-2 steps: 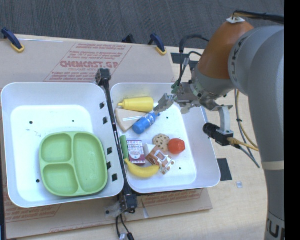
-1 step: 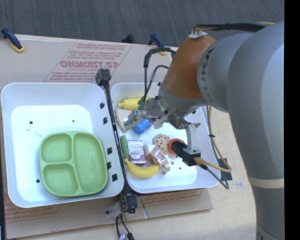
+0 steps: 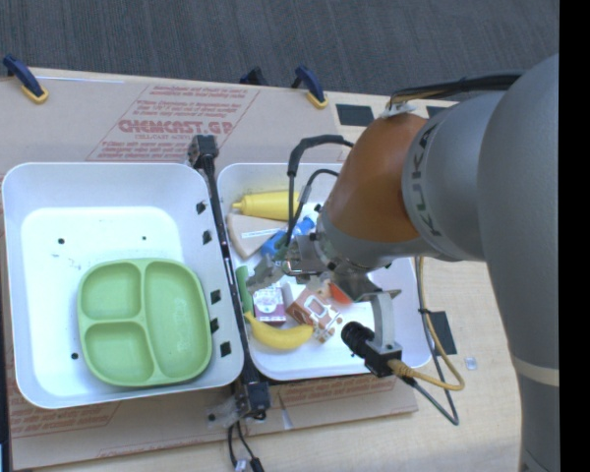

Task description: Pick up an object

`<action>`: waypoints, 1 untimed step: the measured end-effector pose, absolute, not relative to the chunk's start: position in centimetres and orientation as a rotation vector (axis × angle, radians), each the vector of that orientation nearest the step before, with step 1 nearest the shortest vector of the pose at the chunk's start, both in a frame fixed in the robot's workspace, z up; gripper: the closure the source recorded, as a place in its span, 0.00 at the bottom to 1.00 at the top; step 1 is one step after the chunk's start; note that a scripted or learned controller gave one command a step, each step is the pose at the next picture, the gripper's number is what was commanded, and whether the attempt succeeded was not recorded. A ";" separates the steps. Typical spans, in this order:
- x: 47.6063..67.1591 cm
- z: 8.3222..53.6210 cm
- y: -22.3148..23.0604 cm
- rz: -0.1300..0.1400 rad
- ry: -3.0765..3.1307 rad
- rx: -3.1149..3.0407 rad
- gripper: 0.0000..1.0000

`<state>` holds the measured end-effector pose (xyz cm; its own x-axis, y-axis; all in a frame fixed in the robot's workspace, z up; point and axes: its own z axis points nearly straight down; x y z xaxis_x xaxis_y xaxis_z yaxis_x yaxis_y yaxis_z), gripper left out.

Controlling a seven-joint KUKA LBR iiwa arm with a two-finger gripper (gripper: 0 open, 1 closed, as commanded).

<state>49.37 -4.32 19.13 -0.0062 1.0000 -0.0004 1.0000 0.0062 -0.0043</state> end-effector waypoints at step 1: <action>48.4 11.4 -9.4 -0.015 -2.242 -2.218 0.00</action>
<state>48.36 -9.38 11.35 -0.0107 0.9999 -0.0019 0.9998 0.0107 0.0151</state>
